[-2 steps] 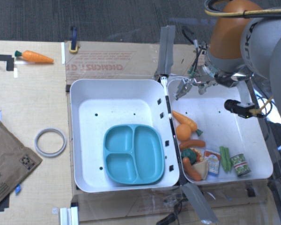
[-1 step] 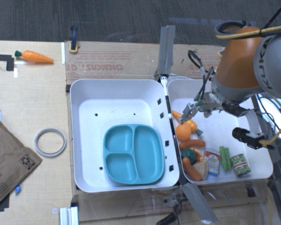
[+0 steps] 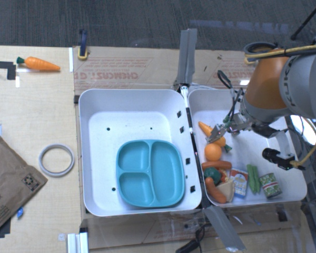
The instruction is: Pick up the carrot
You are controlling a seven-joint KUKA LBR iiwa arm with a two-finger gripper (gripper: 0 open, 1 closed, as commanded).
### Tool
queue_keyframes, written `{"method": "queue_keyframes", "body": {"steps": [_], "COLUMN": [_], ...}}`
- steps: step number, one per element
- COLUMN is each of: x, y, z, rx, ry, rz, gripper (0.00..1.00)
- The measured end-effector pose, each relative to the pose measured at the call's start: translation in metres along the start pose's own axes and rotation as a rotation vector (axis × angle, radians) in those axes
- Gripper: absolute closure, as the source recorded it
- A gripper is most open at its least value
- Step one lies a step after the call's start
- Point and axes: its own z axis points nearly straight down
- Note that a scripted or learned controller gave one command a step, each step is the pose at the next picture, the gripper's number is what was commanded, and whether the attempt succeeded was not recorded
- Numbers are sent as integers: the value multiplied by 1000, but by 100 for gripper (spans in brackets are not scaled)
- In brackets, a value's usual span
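Gripper [image 3: 217,135] sits low in the right bin [image 3: 297,194], its tip at the stubby carrot [image 3: 205,128] that lies near the bin's left wall. Whether the fingers are apart or clamped on the carrot I cannot tell; they are small and dark against it, and the carrot's right end is hidden under them.

Just below the gripper lies an orange [image 3: 213,152], touching or nearly touching the carrot's lower end. Further below is a crowded heap: a red pepper [image 3: 217,165], another carrot-like piece [image 3: 216,193], a carton [image 3: 240,183], a green pod [image 3: 252,176] and a can [image 3: 270,185].

Risks, as I judge them: the carrot is tapered and slick, so a grip near its thin end could squeeze it out sideways. The orange is round and so close that a finger could land on it instead, or roll it into the carrot and shift the target. The wall to the gripper's left leaves little room for a finger on that side; a finger could catch the rim or pin the carrot against the wall.

Open room lies above and to the right of the gripper, where the bin floor is bare, and straight up. The left bin [image 3: 95,109] holds a blue tray [image 3: 150,173]. Far to the left, on the bench, lies a second carrot [image 3: 40,64], well outside both bins, with a ring [image 3: 56,159] nearer.
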Motion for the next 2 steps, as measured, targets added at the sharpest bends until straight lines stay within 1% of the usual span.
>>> {"method": "queue_keyframes", "body": {"steps": [1,2], "x": [-1,27], "y": [-1,61], "z": [-5,-99], "rx": [5,3], "ry": [2,-1], "rz": [4,253], "gripper": [100,100]}}
